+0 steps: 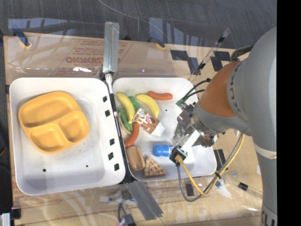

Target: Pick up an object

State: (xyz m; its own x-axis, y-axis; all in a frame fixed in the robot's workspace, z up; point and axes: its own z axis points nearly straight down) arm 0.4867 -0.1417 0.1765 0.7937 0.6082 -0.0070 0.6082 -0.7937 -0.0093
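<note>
Camera view: left bin [19, 173] holds yellow tray [53, 120], right bin [181, 88] toy food [149, 105]; hand [186, 132] opening unclear.

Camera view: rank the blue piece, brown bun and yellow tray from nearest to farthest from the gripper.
1. Blue piece: right bin, just beside the gripper.
2. Brown bun: right bin, against the divider.
3. Yellow tray: left bin, farthest.

Robotics lab, plainly; grey-and-orange industrial arm [254, 93] reaching over twin white bins [61, 171] on a plastic-sheeted, tape-marked bench [56, 55]; toy food [141, 112] inside; dark carpet [56, 1] beyond.
</note>
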